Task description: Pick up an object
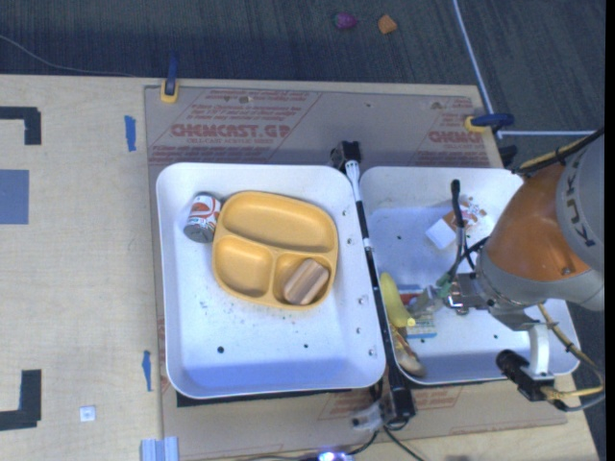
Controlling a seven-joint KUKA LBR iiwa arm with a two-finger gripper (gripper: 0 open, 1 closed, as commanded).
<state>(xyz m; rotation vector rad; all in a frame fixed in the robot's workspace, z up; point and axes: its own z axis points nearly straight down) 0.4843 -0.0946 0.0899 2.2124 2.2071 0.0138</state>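
A: Where is the gripper point(426, 303) right now?

B: Low in the right bin point(500, 349), near its left wall, with the orange band of the arm point(538, 238) above it. It sits just beside a banana point(392, 301) that lies lengthwise along that wall. Some small coloured bits lie around the banana's lower end, too blurred to name.

A: Is it holding anything?

B: I cannot tell. The fingers are hidden among cables and clutter, so whether they are open, closed or gripping something is not readable.

A: How would the banana handle, if that is the target?

B: I judge it light and soft, with a smooth curved skin. A hard pinch would bruise it, and a grip near either tapering end would likely slide off. The thick middle, taken across its width, looks best, though the bin wall crowds 1 side.

A: Anything else to take?

B: A white card-like piece point(439, 233) lies well apart, higher in the same bin; flat and thin, probably hard to lift. The left bin point(192, 344) has a yellow divided tray point(274, 219) holding a tan block point(306, 280), plus 1 small can point(201, 217) touching the tray's left edge. The can looks stiff and light.
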